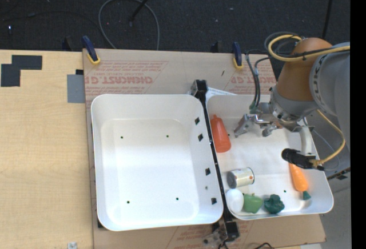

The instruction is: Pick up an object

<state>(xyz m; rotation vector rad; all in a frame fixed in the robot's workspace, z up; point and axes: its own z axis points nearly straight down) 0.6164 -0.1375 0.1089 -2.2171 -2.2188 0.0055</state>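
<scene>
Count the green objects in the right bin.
2, both near the front wall of the right bin: a light green piece beside a white object, and a dark green piece just right of it. The arm may hide others.

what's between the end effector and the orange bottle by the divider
Bare white bin floor; in the camera view nothing lies between the end effector and the orange bottle.
</scene>
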